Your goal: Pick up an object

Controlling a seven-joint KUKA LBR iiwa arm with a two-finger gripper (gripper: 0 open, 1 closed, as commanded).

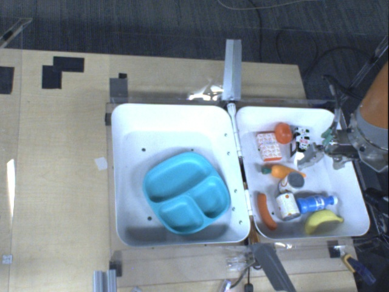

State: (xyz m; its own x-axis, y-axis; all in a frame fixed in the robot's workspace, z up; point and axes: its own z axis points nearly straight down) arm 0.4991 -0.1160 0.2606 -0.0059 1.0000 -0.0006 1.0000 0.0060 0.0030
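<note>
Wooden bench (55, 181), two white bins (121, 163), one blue tray (185, 192), one banana (322, 222)

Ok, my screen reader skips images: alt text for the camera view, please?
A robot arm reaches from the right, its pincer over the right bin, which holds toys including a banana and bottle. The left bin holds a blue tray.

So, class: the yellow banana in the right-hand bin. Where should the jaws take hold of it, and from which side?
Probably from straight above, across the middle of the curved yellow banana, jaws closing across its narrow width. It lies flat in the near corner of the right white bin, with the blue plastic bottle close behind it, so a sideways approach looks cramped.
</note>
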